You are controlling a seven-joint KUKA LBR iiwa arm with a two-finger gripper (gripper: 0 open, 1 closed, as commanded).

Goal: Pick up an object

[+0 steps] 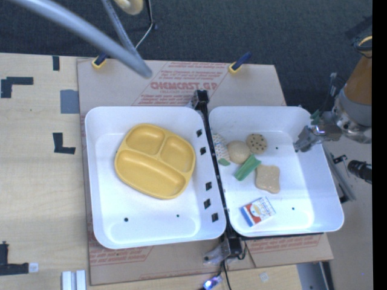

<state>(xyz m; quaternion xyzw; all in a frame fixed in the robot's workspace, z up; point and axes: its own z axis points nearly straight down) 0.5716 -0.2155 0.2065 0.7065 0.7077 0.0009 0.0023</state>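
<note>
**benchrat:** Five or so small things sit bunched in the right bin, and that's the whole menu for "pick up an object". The left bin just has the yellow divided tray in it, way too wide for two fingers imo.

**gripgeek:** Agreed, go right. Where's the gripper at?

**benchrat:** Right side of the frame, over the upper right rim of the right bin, nothing between its fingers that I can see. How wide it's open, can't tell, it's a dark blob at this angle.

**gripgeek:** So the step is basically choose and approach. I'd skip the pile near the divider: the round cookie, the pale ball and the green block are touching or nearly so, and a descent there probably shoves one into another.

**benchrat:** The tan slab sits just below the green block, also a bit crowded. The little red and white carton lies apart, lower middle of the bin, white floor all around.

**gripgeek:** That's my pick. Come straight down, line the fingers across its short sides, and watch it since it lies flat and could slide.
</note>
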